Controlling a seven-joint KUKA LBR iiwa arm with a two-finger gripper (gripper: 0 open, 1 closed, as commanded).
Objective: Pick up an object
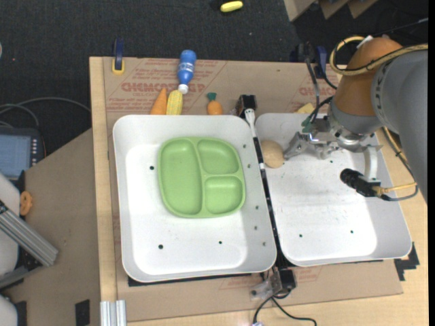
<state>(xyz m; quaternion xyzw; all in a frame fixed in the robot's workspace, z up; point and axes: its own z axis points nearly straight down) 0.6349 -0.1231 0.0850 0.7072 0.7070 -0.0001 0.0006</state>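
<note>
A tan rounded object (272,155), about the size of an egg, lies at the left edge of the right bin (340,243), against the wall between the two bins. My gripper (296,148) hangs low over the back of the right bin, just to the right of the tan object and a small gap away from it. The grey arm with its orange band (360,80) reaches in from the right above it. In the left bin (136,202) rests a green divided plate (201,176).
Behind the bins on the cardboard lie a blue and white bottle (185,69), a corn cob (175,102), an orange carrot (158,103), a small carrot (214,105) and a black item (246,104). A yellow object (232,6) lies on the dark floor.
</note>
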